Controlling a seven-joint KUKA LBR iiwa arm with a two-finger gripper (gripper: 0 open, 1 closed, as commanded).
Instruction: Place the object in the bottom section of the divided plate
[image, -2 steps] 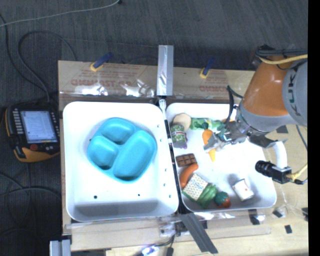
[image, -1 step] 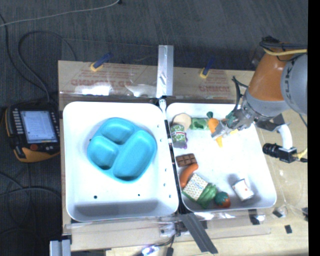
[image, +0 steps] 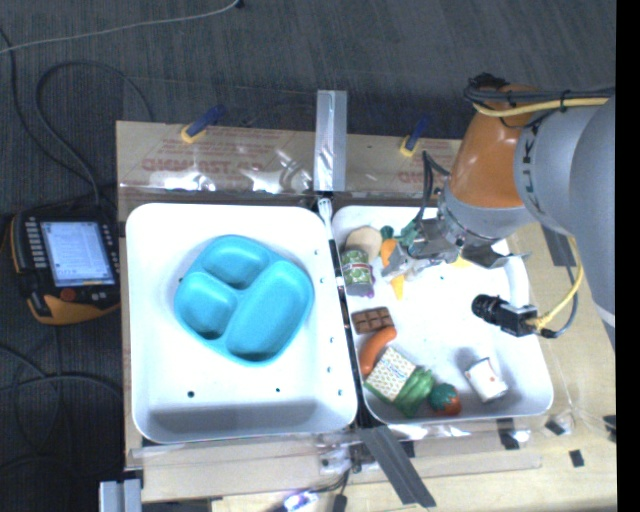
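Plate (image: 243, 297): smooth blue plastic, three rounded hollows, centre of left bin (image: 150, 400), bare floor around | toys: cluttered along right bin's (image: 530, 400) left wall | gripper (image: 418, 250): far end over toys, finger state cannot tell.

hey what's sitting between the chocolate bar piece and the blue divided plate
In the camera view, the two bins' adjoining walls lie between the chocolate piece and the blue divided plate, plus bare white floor of the left bin. No loose item sits there.
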